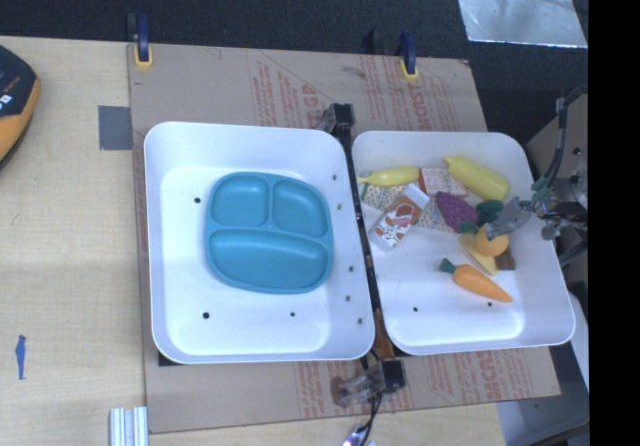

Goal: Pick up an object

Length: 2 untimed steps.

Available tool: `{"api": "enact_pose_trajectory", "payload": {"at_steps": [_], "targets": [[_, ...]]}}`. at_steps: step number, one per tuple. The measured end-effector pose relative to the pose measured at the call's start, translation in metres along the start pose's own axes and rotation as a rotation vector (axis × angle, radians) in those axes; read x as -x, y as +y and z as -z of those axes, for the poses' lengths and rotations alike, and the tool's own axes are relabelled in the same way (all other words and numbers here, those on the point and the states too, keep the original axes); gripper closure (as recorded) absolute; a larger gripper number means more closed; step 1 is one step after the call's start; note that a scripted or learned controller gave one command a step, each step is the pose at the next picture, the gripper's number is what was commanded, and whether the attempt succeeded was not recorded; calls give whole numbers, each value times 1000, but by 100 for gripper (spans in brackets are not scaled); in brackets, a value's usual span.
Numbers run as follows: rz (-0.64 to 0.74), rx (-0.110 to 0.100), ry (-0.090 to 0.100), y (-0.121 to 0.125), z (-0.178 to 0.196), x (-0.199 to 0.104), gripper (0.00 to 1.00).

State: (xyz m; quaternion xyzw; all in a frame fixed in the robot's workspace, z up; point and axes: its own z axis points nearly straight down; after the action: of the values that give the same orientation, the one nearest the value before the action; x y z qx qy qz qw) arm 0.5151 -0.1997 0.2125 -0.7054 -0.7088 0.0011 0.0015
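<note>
Camera view showed the gripper (505, 217), its spread impossible to tell, beside crowded toy food where the yellow piece (483, 247) touched neighbours, so a grab risked slipping.

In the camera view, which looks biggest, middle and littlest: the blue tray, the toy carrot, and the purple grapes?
Largest to smallest:
1. Blue divided tray, far the biggest.
2. Toy carrot.
3. Purple grapes.
The carrot and grapes look close in size, and other toys partly hide the grapes, so that order is unsure.
</note>
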Motion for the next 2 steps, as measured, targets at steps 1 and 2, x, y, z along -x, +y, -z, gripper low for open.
{"api": "enact_pose_trajectory", "payload": {"at_steps": [1, 2], "targets": [[4, 1, -2, 12, -125, -15, 0], [6, 4, -1, 58, -120, -51, 0]]}}
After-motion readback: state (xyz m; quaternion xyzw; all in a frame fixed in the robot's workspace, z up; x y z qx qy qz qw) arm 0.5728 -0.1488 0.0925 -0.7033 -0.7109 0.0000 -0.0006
